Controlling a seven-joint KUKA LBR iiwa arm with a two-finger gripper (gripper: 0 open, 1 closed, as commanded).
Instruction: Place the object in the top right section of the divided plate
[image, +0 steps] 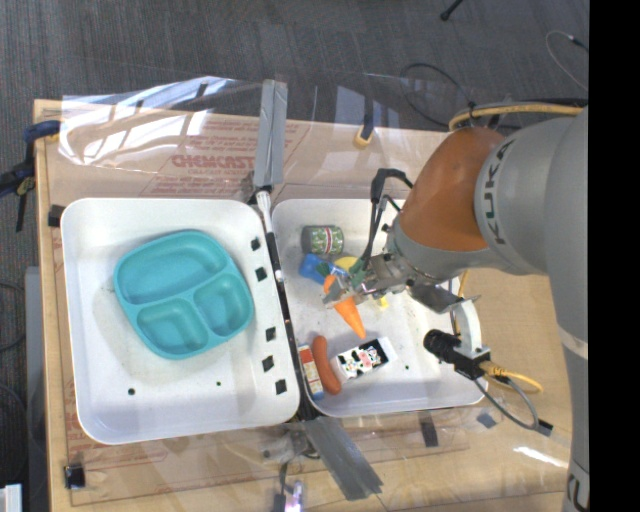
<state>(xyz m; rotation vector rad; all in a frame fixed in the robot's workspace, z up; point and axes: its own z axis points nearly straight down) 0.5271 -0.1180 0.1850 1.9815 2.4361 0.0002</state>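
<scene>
Grey arm (545, 200), orange band (black "KUKA" lettering), black cables.

Green can (322, 239), blue block (314, 266), hot dog (326, 364), black-and-white carton (362, 359) — right bin (430, 395)

Teal divided plate (183, 292), left bin (90, 400)

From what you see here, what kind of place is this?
Probably a robotics lab bench: a robot arm reaches over two white bins, one holding a teal divided plate, the other toy food like a carrot.
</scene>
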